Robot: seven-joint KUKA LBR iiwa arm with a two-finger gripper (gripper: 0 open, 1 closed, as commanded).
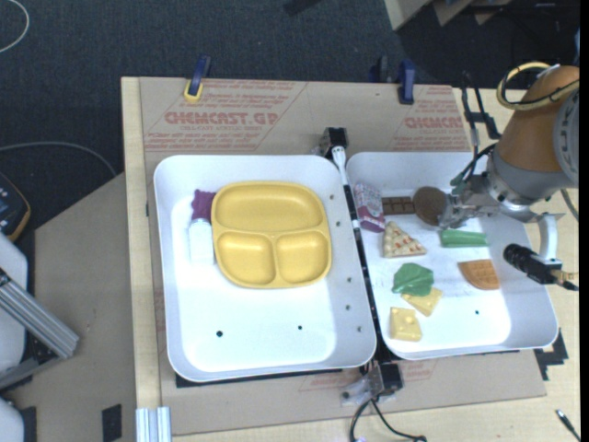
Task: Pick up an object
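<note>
Nearest the camera in the right-hand shallow white plastic bin [525,334], a pale yellow toy cheese wedge [404,323] lay by the front wall, with a smaller yellow piece [424,301] just behind it, touching a green leaf-shaped toy [411,277]. An orange-brown rounded slab [479,273] sat apart to the right. Farther back lay a toy pizza slice [401,241] and a flat green bar [462,238], then a dark chocolate-bar piece [397,205], a round brown disc [429,204] and a clear crinkled wrapper [367,201].

The grey arm with its orange band [537,136] reached in from the right, its pincer [457,208] low between the brown disc and the green bar; whether its fingers were apart or together could not be made out.

In the left-hand white bin [258,343] a yellow three-compartment plastic plate [271,232] rested beside a purple object [202,204] and a white bottle-like item [199,241]. Both bins sat on a brown paper-covered tabletop [276,109] held by clamps at its far edge.
</note>
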